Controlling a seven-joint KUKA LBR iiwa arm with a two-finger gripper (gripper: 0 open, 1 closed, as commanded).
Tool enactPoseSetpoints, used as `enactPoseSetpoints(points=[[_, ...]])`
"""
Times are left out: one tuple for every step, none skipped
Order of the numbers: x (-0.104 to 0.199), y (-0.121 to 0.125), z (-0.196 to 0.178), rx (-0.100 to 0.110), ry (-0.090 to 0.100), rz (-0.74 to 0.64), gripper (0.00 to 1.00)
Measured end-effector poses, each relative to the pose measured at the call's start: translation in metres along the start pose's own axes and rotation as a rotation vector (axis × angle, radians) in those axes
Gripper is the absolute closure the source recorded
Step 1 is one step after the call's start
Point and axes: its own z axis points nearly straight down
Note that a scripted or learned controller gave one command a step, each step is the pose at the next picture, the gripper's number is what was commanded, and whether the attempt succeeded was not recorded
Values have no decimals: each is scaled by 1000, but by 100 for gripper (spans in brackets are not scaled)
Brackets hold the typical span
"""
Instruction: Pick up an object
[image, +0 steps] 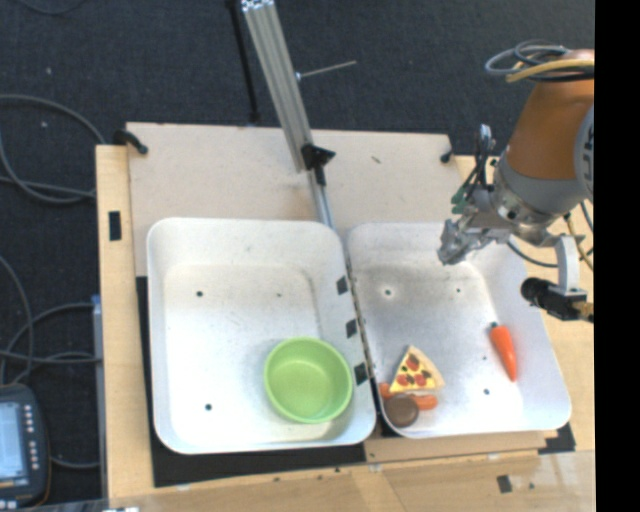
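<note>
In the right bin (420, 290) lie an orange carrot (504, 350) near the right wall, a pizza slice (415, 371) near the front, and a small brown round piece (402, 410) beside a red bit at the front left corner. A green bowl (308, 379) sits in the left bin (220, 290) at its front right. My gripper (456, 245) hangs over the back right part of the right bin, well apart from the carrot and the pizza slice, with nothing seen in it.
A slanted aluminium bar (285, 95) runs from the top of the view down to the gap between the bins. Cables (30, 120) lie on the dark floor at left. A black fitting (548, 295) sticks out by the right bin's right rim.
</note>
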Motion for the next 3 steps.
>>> enactPoseSetpoints(points=[[54,5,-7,3,2,-5,100],[106,4,10,7,1,-3,100],[149,0,14,6,1,-3,100]])
